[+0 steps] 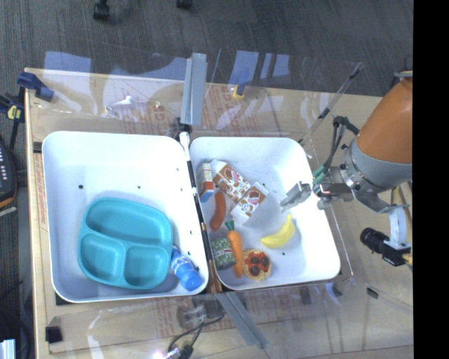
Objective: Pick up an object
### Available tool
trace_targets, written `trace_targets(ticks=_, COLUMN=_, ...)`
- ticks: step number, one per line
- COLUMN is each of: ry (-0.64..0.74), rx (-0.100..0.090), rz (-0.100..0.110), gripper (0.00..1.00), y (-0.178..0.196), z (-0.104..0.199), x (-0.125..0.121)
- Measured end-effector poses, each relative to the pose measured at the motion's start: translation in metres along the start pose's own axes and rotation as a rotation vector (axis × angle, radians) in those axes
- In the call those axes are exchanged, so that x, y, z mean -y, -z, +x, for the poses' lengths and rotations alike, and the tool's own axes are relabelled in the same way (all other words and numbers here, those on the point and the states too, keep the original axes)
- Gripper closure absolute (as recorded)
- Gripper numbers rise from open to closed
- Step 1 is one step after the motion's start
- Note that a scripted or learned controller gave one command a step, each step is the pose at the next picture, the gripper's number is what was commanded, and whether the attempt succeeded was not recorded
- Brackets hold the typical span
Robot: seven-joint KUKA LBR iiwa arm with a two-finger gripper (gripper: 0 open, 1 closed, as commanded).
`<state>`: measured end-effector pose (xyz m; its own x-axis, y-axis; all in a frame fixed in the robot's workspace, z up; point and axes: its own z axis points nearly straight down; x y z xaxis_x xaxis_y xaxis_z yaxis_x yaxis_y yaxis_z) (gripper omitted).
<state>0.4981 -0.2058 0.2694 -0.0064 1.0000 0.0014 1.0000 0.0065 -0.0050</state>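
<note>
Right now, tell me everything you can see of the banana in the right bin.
The banana is a small, bright yellow, curved piece, smooth like plastic toy food. It lies flat on the white floor of the right bin, toward its right side, apart from the other items. The hand is above it, not touching.

A: Robotics lab, not a home. Grey carpet tile [295, 28], caster wheels [102, 10] at the top edge.
B: Agreed. Table [126, 91] far left of the jaws has clear shielding panels [252, 77], loose cables [179, 347], clamps [31, 84], and toy food [242, 256] in a white bin [319, 263].
</note>
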Motion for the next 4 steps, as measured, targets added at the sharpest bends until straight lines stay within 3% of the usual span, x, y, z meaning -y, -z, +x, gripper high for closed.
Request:
trace_targets(ticks=1, ry=0.048, rx=0.001, rz=0.001, gripper=0.0, y=-0.087, z=-0.004, x=-0.04)
trace_targets(ticks=2, ry=0.009, rx=0.001, rz=-0.003, gripper=0.0, y=-0.178, z=0.081, x=0.002)
trace_targets(ticks=3, ry=0.013, rx=0.001, rz=-0.002, gripper=1.0, y=-0.168, z=0.08, x=0.002)
trace_targets(ticks=4, ry=-0.1, rx=0.0, rz=-0.003, gripper=1.0, y=-0.041, z=0.138, x=-0.047)
